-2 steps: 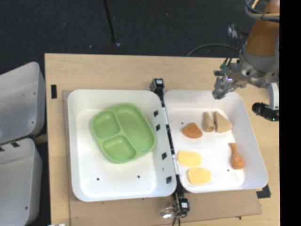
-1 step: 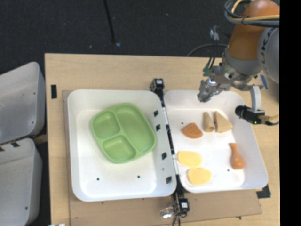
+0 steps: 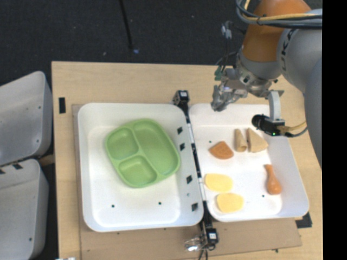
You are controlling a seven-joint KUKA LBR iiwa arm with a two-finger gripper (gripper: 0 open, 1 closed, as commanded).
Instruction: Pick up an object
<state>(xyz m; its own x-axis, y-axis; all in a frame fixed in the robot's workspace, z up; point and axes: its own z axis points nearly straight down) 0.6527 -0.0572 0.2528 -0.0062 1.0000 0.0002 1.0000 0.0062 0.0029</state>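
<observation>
A grey robot arm (image 3: pixel 271 42) with an orange band above its wrist reaches in from the right over a pale wooden surface (image 3: pixel 124 80) carrying two shallow white bins side by side. Its pincer (image 3: pixel 219 103) hangs above the far left corner of the right bin (image 3: pixel 290 199), nothing visible between its fingers; whether it is released or clenched cannot be told from this angle.

The right bin holds six pieces of toy food, all lying apart from the pincer. Nearest to it, toward the bin's middle, is a rounded orange-brown piece (image 3: pixel 221 150) shaped like a small bun or wedge. Just beside that, to its right, stands a tan, loaf-like piece (image 3: pixel 240 140), touching or nearly touching a second tan wedge (image 3: pixel 257 143) with a lighter face. Nearer the front edge lie two flat yellow ovals: the upper yellow slice (image 3: pixel 218 182) and the lower yellow slice (image 3: pixel 230 202), close together. Along the right side rests an orange drumstick-shaped piece (image 3: pixel 272 180), narrow at the top and bulbous at the bottom.

The left bin (image 3: pixel 92 205) contains a light green divided tray (image 3: pixel 142 153) with three compartments, lying flat and turned at a slant. A row of black clips runs along the seam between the bins.
</observation>
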